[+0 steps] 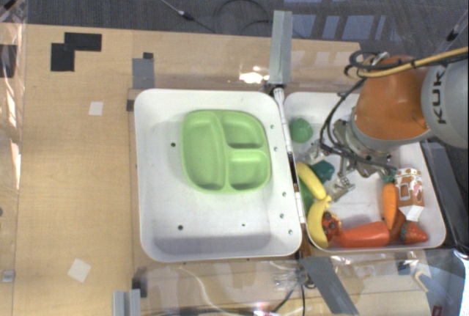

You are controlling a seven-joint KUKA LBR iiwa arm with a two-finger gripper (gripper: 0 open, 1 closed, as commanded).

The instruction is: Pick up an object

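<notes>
The right bin (438, 228) holds several toy foods. A yellow banana (315, 199) lies along its left wall. Near the front wall rests a long red pepper (363, 235). An orange carrot (390, 204) stands to the right, beside a small printed carton (410, 186). A green ball (300, 130) sits at the back left, and a teal piece (322, 169) lies just in front of it. My gripper (343, 179) hangs low over the bin's middle, between the teal piece and the carrot, under the orange wrist band (388, 108). Nothing is visibly held.
The left bin (157, 226) carries a light green divided plate (224, 149) near its middle. A metal divider post (279, 50) stands between the bins at the back. Cables loop around the wrist. Wooden bench surrounds both bins.
</notes>
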